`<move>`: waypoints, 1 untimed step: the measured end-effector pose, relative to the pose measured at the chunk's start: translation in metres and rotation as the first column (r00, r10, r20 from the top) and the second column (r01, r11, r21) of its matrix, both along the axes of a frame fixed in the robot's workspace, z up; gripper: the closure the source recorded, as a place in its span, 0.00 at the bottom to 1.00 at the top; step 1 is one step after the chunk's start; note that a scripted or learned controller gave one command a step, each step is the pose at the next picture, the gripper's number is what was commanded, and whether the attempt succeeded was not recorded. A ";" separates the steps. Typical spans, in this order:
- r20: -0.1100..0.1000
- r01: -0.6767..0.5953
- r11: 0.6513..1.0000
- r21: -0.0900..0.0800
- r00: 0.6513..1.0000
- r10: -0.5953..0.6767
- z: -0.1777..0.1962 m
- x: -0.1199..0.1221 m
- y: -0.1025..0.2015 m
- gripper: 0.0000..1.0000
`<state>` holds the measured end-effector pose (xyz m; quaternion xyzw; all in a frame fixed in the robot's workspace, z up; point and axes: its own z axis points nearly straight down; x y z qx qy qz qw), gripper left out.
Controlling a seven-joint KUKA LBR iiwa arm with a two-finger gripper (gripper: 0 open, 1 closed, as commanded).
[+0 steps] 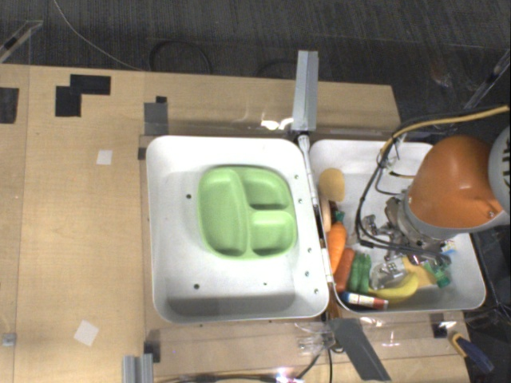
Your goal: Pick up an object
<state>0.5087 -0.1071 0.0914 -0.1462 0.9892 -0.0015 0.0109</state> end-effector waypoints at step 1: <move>-0.013 -0.441 0.897 -0.008 0.897 0.441 0.074 0.003 -0.071 0.00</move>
